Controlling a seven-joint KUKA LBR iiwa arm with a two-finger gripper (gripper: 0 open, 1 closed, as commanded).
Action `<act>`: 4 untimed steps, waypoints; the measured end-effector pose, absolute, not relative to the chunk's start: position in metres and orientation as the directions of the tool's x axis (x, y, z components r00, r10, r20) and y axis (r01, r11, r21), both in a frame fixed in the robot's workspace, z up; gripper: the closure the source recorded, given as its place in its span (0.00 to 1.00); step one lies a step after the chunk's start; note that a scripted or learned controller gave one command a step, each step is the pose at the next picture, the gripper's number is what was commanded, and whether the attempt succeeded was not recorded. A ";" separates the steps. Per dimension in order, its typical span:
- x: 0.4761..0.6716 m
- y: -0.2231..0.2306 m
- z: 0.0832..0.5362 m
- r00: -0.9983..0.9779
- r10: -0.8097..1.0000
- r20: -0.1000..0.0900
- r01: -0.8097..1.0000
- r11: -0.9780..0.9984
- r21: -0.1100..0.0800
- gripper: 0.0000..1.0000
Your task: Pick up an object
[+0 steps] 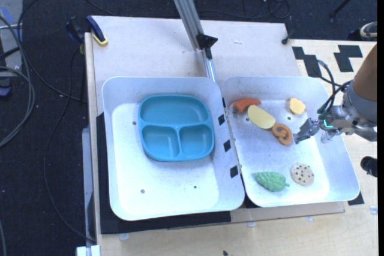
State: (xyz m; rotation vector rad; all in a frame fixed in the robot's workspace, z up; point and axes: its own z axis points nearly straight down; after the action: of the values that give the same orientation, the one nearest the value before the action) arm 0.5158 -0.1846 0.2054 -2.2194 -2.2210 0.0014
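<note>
The right bin [336, 186] holds several small objects: an orange carrot-like piece [243, 105], a yellow slice [261, 117], a brown pretzel-like ring [282, 133], a small yellow piece [296, 107], a chocolate-chip cookie [302, 174] and a green leaf [270, 181]. My gripper [307, 129] reaches in from the right and sits low in this bin, its dark tips just right of the brown ring. Nothing shows between them.
The left bin [123, 189] holds a blue divided tray [176, 128]. A slanted metal pole [186, 3] rises behind the bins. A blue and yellow tool [96, 31] lies at the bench's far left corner. Cables cover the dark floor.
</note>
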 end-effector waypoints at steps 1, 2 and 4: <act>0.516 -0.185 0.206 -0.001 1.000 0.000 1.000 0.001 -0.001 0.00; 0.518 -0.180 0.162 0.000 1.000 0.001 1.000 0.000 -0.004 0.00; 0.516 -0.176 0.093 0.001 1.000 -0.001 1.000 -0.001 0.002 0.00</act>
State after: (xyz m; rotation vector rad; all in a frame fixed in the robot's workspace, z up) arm 0.5162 -0.1760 0.0935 -2.2235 -2.2224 -0.0007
